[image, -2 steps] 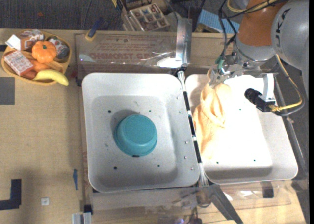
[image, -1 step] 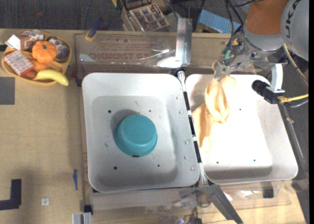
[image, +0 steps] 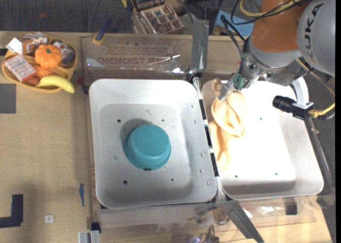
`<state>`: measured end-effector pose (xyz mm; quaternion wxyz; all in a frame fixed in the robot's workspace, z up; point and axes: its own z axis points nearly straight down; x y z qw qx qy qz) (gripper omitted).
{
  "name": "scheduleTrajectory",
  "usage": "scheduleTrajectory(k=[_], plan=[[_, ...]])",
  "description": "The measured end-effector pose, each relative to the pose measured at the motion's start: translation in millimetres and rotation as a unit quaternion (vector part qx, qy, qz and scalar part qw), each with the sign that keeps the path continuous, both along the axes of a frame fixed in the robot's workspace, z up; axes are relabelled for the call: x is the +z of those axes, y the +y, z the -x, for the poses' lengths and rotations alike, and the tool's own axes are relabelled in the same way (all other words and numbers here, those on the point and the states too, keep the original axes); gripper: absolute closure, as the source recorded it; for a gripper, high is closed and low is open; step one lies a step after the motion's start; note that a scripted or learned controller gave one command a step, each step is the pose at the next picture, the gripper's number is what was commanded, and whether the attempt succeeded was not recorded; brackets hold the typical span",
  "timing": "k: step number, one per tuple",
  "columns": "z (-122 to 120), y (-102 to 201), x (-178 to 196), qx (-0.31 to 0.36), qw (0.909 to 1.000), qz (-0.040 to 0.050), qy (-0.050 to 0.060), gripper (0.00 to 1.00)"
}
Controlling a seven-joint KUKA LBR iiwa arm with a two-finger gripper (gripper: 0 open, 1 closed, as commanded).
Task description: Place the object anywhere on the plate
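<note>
Where the arm (image: 319, 23) reads "UKA" — gripper (image: 230, 90) pinches yellow cloth (image: 229, 122).

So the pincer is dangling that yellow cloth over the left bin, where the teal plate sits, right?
Not quite. The camera view shows the pincer dangling the yellow cloth over the right bin, at its left edge. The teal plate does sit in the left bin.
</note>
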<state>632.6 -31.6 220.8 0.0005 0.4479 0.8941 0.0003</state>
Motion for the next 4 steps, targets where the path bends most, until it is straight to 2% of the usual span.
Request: scheduleTrajectory(k=[1, 2, 3, 4], plan=[[22.4, 42.4, 11.4, 0.197, 0.9804, 0.0, -0.001, 1.0], [41.2, 90.3, -0.1, 0.386, 0.9225, 0.0, -0.001, 1.0], [60.1, 136.2, 3.7, 0.446, 0.895, 0.0002, -0.001, 1.0], [60.0, 135.9, 4.0, 0.446, 0.8951, 0.0002, -0.001, 0.0]])
